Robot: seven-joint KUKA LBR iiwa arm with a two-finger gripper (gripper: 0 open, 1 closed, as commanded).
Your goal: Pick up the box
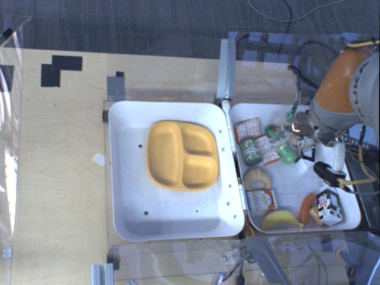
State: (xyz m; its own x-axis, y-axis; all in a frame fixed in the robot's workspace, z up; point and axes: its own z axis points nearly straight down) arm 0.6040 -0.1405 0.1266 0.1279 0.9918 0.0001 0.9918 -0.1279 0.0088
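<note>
A small flat box (247,129) with a printed red-and-white face lies in the right bin (350,221) at its far left corner, beside a round green-lidded can (250,150). A croissant (257,177), a banana (281,219) and a cow-patterned carton (327,208) lie nearer. The left bin (127,177) holds a moulded yellow divided tray (181,154) (glossy plastic). The jaws (295,129) hover over the right bin; whether they are apart I cannot tell. The tabletop (59,159) is pale wood; grey carpet lies beyond.
</note>
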